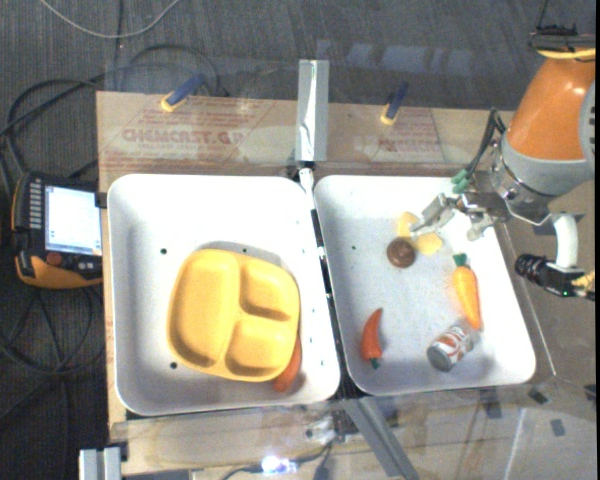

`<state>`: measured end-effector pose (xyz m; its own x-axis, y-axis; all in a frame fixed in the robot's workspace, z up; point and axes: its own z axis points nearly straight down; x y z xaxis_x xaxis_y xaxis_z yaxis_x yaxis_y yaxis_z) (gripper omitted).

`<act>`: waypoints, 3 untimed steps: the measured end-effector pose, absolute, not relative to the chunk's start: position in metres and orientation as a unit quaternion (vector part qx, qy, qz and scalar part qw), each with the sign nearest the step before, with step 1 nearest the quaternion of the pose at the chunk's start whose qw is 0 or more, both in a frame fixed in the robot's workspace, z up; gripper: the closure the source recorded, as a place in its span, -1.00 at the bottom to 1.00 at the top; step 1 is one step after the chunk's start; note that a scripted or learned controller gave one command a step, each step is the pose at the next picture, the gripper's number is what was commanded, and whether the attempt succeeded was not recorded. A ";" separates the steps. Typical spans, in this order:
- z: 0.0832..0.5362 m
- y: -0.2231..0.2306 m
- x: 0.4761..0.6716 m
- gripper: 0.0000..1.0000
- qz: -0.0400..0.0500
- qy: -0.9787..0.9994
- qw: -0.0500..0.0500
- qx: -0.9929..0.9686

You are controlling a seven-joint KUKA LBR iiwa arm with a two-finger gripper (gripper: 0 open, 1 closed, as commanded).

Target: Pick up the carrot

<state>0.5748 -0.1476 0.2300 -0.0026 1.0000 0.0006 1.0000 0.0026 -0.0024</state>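
Note:
The carrot (467,296) is orange with a small green top and lies lengthwise near the right side of the right bin (500,368), top pointing to the far edge. My gripper (457,215) hangs over the bin's far right part, just beyond the carrot's green end and apart from it. Its fingers (438,209) are spread open with nothing between them.
A brown round piece (401,253) and yellow bits (429,241) lie just left of and below the gripper. A red chili (371,335) and a small can (451,348) sit near the bin's front. The left bin (140,218) holds a yellow divided plate (237,313).

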 end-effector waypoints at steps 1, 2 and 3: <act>0.154 -0.219 0.536 -1.00 0.001 -0.606 0.002 -0.796; 0.091 -0.202 0.537 -1.00 -0.008 -0.610 0.003 -0.793; 0.099 -0.206 0.537 1.00 -0.005 -0.609 -0.003 -0.793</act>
<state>0.5366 -0.2063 0.0995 0.2581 0.9661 0.0053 0.9660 -0.2582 0.0106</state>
